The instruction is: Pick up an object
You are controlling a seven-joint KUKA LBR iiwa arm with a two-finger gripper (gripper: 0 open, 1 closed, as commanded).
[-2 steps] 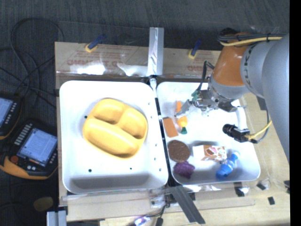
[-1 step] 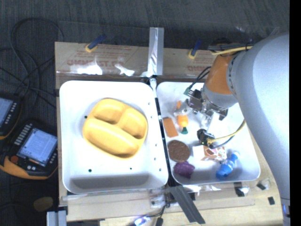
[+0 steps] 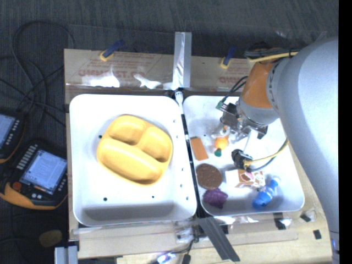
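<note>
Dark carpet surrounds two white bins (image 3: 77, 147); whether the tool (image 3: 234, 126) grips anything is unclear.

Yellow bread (image 3: 135, 148), purple grapes (image 3: 215, 197), brown disc (image 3: 209, 175), blue toy (image 3: 264, 194).

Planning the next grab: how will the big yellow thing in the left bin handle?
The yellow thing looks puffy and rounded, so probably soft and light. It seems far wider than the claw, so likely hard to pinch. It lies flat, so unlikely to roll.
</note>
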